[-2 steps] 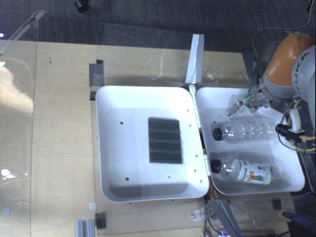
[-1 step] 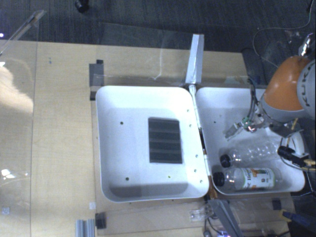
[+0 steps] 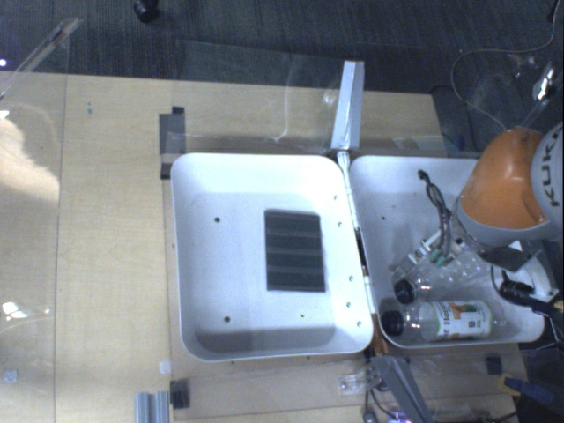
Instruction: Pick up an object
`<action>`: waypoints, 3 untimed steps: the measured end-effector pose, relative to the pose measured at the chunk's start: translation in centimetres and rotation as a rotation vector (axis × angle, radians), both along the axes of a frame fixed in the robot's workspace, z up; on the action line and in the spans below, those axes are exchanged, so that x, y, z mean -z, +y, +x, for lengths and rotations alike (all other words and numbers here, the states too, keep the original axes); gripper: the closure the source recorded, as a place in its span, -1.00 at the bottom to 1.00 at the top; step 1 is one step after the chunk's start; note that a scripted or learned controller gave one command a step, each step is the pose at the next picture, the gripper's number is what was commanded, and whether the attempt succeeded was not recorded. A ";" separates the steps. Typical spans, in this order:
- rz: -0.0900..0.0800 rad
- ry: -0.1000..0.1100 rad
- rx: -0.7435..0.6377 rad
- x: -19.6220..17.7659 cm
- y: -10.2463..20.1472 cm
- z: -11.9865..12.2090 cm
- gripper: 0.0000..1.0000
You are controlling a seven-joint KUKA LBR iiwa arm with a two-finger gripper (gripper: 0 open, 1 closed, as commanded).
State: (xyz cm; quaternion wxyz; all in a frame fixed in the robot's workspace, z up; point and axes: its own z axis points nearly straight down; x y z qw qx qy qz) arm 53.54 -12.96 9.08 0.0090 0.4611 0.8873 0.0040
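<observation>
1. Pale wooden table (image 3: pixel 97 263) carries two shallow white bins side by side; dark carpet lies beyond its far edge.
2. Right bin (image 3: pixel 388 188) holds the objects: two clear plastic bottles with black caps.
3. Labelled bottle (image 3: pixel 445 321) lies on its side along the bin's near wall, its cap pointing toward the left bin.
4. Second clear bottle (image 3: pixel 432 276) lies just behind it, tilted, its cap near the first bottle's cap; its body is hard to make out against the white floor.
5. Tool (image 3: pixel 438 252) is low over the second bottle, at or near its upper end; contact cannot be judged.
6. Whether the tool's jaws are apart or together: cannot tell, as wires and the wrist obscure them.
7. Arm (image 3: pixel 502 192), grey with an orange band, enters from the right and covers the right bin's far right portion.
8. Left bin (image 3: pixel 203 192) contains a dark ribbed rectangular pad (image 3: pixel 294 250), lying flat near the centre.
9. Grey metal bar (image 3: pixel 347 106) stands at the far junction of the two bins.
</observation>
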 end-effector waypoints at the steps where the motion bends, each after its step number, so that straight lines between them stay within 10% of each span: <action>1: 0.002 0.001 0.033 0.0 4.0 -0.7 -1.00; 3: 0.003 0.033 0.189 0.3 2.6 13.2 -1.00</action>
